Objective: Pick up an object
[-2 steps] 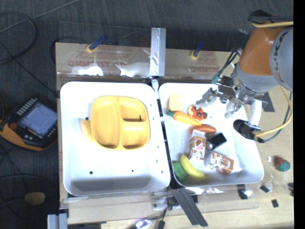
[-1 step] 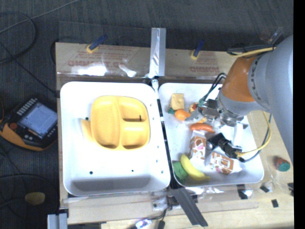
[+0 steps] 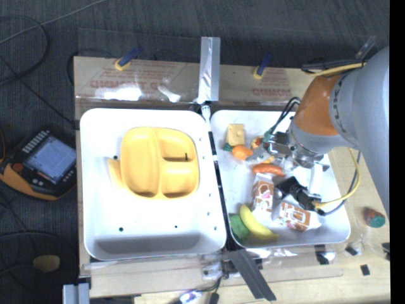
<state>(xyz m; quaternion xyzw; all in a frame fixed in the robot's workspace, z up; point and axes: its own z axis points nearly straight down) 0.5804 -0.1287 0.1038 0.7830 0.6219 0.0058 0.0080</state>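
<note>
Now, your nearest candidate is the red-orange carrot-shaped piece (image 3: pixel 267 168), lying flat on the white floor of the right bin (image 3: pixel 235 185), near the middle. Just beside it to the upper left sits a small orange ball (image 3: pixel 241 152), with a pale yellow block (image 3: pixel 235 133) above that. Two printed cartons (image 3: pixel 262 195) lie below the piece, and a banana (image 3: pixel 256 223) rests at the bin's near edge. The left bin (image 3: pixel 101 195) holds a yellow divided tray (image 3: pixel 158 160). Both bins sit on a brown desk (image 3: pixel 85 75), and dark grey carpet (image 3: pixel 38 56) surrounds it, with a handheld controller (image 3: pixel 44 160) lying at the left.

The arm (image 3: pixel 361 106) reaches in from the right and bends down into the right bin. The hand (image 3: pixel 276 145) hangs just above the piece; you cannot tell whether it is released or clenched.

The piece's long axis runs left to right across the view, roughly level.
</note>
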